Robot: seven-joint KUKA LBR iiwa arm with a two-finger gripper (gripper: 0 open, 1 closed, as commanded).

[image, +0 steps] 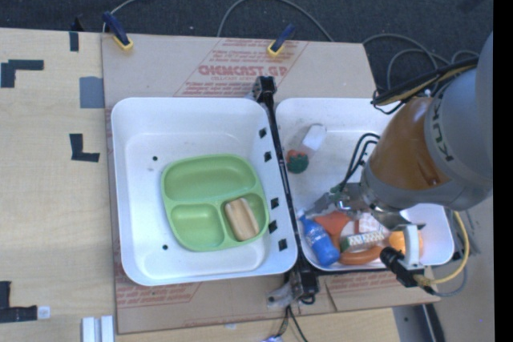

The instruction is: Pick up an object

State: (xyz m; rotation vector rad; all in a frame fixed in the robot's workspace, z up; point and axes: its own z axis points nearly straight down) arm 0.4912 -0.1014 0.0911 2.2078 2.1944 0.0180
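cardboard (232, 76) "chemcast" print | gripper (346, 208) in rt bin (337, 112)

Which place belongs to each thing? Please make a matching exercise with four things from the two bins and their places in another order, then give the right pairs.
Things:
1. green divided tray
2. tan bread roll
3. blue bottle
4. small white block

Places:
A. far part of the right bin
B. lower right compartment of the tray
C. near edge of the right bin, beside the divider
D. floor of the left bin

Pairs: 1-D, 2-B, 3-C, 4-A
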